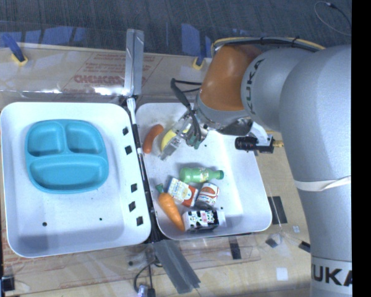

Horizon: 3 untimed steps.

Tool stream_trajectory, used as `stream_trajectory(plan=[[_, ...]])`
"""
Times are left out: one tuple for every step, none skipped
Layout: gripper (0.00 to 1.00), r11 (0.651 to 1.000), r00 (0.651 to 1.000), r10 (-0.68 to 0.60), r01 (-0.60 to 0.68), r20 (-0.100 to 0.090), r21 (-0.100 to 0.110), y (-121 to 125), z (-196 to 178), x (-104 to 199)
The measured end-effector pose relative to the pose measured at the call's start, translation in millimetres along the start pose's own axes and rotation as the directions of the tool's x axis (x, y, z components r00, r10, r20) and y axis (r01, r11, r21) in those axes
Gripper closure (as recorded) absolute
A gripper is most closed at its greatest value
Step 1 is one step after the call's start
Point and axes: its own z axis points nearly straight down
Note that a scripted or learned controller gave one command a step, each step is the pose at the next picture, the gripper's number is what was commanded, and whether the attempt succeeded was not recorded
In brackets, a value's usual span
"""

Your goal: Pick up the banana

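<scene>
The banana (169, 140) is a small yellow piece at the back left of the right bin (250, 184), beside an orange-red oblong item (152, 138). My gripper (178, 140) comes down from the right and sits right over the banana, touching or nearly touching it. The wrist and orange band (226, 79) hide the bin's back edge. Part of the banana is covered by the gripper.
Toward the front of the right bin lie a green bottle (201, 175), a juice carton (182, 192), a small can (208, 195), a carrot (170, 210) and a black-and-white carton (203, 219). The left bin (25, 228) holds a blue divided plate (66, 153).
</scene>
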Motion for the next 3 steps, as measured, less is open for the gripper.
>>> stream_trajectory(plan=[[0.00,0.969,0.969,0.247,-0.247,0.004,-0.003,11.1,-0.5,-19.1],[1.00,0.971,0.971,0.240,-0.240,0.008,-0.008,13.9,-13.5,-20.2],[1.00,0.972,0.972,0.235,-0.235,0.012,-0.010,15.1,-24.8,-21.3]])
